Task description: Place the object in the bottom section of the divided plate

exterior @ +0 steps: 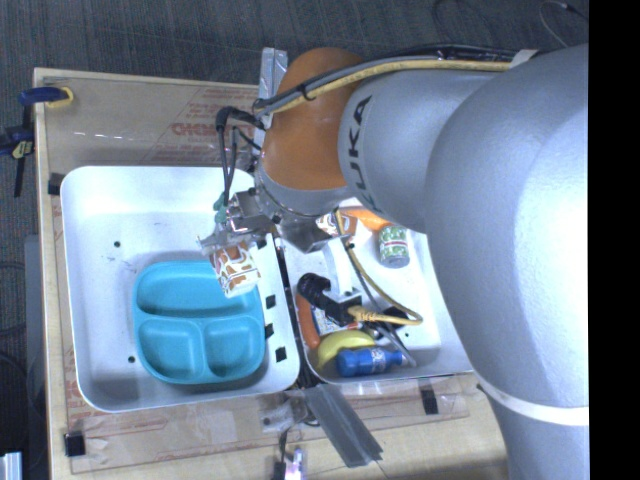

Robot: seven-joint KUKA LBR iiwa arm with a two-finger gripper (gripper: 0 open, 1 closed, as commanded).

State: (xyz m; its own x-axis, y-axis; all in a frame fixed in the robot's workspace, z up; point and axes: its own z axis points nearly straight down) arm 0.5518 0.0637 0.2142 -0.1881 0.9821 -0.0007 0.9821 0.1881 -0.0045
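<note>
**Camera view.** Two white bins sit side by side on a pale bench point(120, 118) that carries faint red printing. The grey arm point(480, 168), with its orange band point(305, 128), enters from 3 o'clock and ends over the seam between the bins.

(a) The left bin point(90, 268) holds a blue divided plate point(170, 363) in its 5 o'clock part. The plate has one wide compartment on its 12 o'clock side. Two smaller compartments sit side by side on its 6 o'clock side, at about 7 and 5 o'clock.

(b) The gripper point(231, 247) points down at the plate's 1 o'clock corner. Its jaws pinch the top end of a small white carton point(236, 272) with orange-brown print. The carton hangs tilted, over the 1 o'clock rim of the plate and the right end of the wide compartment. It is apart from both smaller compartments, which lie toward 6 o'clock from it.

(c) The right bin point(440, 353) is partly covered by the arm.
- A green-and-white can point(393, 247) lies near its 12 o'clock side.
- An orange object point(368, 219) lies just toward 10 o'clock from the can; what it is cannot be told.
- A yellow banana point(343, 343) lies at the bin's 6 o'clock side.
- A blue bottle point(371, 361) lies on its side, touching the banana's 5 o'clock edge.

(d) A blue clamp point(40, 96) grips the bench at its 10 o'clock corner.
</note>
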